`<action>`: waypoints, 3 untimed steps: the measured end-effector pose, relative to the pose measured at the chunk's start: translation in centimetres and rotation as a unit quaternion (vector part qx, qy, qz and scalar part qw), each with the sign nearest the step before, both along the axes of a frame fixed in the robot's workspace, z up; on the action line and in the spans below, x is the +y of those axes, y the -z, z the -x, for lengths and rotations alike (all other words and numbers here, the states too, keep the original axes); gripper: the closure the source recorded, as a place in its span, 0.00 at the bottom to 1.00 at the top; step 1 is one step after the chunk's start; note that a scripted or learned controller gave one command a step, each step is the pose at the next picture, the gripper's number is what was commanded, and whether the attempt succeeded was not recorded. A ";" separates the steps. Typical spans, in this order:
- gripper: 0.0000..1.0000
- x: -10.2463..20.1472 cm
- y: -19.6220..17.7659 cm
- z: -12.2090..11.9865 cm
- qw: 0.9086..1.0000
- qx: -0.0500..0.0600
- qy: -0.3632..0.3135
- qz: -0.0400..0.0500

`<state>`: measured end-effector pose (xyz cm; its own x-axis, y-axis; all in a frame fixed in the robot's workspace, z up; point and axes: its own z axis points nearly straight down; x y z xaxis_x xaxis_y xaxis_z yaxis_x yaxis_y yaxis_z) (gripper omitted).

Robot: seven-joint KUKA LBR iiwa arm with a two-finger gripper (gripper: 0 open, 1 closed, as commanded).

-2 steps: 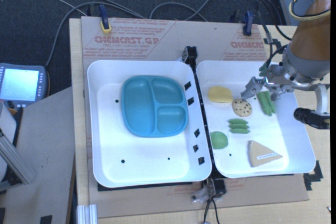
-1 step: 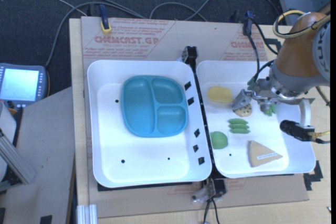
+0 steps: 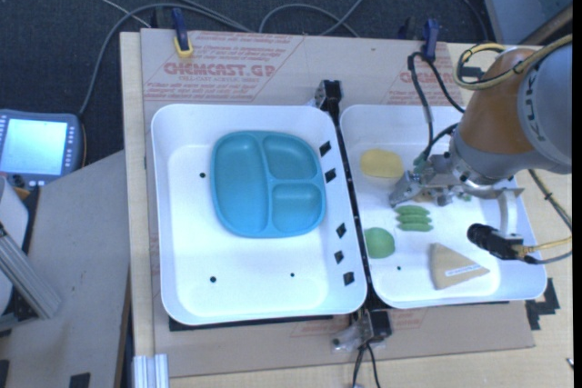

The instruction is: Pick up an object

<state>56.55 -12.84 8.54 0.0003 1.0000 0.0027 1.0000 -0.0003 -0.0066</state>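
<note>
Arm (image 3: 518, 118) is reaching in from the right, its grey body and orange band hanging over the upper part of the right bin (image 3: 523, 291). Gripper (image 3: 411, 193) is sitting low at the bin's middle, metal parts pointing left; whether its jaws are open or closed, and whether anything is in them, cannot be told from here.

Pod (image 3: 414, 217) is lying just below the gripper tip, close to it; contact cannot be judged. It is a small, bright green, ridged thing, long side running left to right, like stacked pea pods.

Yellow lump (image 3: 381, 164) is resting above and left of the gripper, rounded and pale. Green ball (image 3: 378, 242) is lying below-left of the pod, near the bin's left wall. Tan wedge (image 3: 456, 267) is sitting toward the bin's lower right, flat and triangular.

Left bin (image 3: 182, 286) is holding a blue tray (image 3: 268, 184) with three compartments, flat on the floor, in the upper middle.
</note>
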 end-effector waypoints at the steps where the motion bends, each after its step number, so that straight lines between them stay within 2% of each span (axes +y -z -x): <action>1: 1.00 -0.1 -1.5 -0.2 1.000 -0.003 0.000 0.001; 3: 1.00 -0.3 -10.3 -0.6 1.000 -0.006 0.000 0.002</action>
